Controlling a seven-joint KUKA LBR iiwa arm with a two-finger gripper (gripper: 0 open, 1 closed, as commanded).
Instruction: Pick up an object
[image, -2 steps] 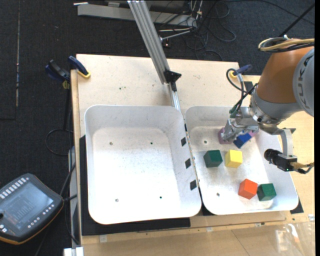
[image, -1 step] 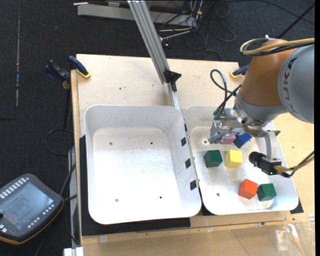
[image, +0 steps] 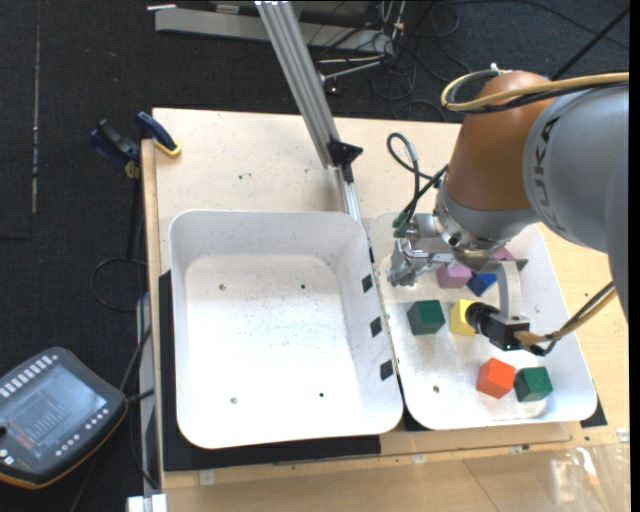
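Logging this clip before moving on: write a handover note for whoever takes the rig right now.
Gripper: low over the right bin's far end; grasp state unreadable.
In the right bin: green cube, yellow block, pink block, blue block, orange cube, second green cube.
Done: nothing visibly lifted.
Left: grasp and raise one object.

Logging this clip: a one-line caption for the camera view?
KUKA arm reaches over the right bin above coloured blocks, beside the left bin.

The pale bench (image: 260, 150) bears two white bins (image: 270, 320) side by side.
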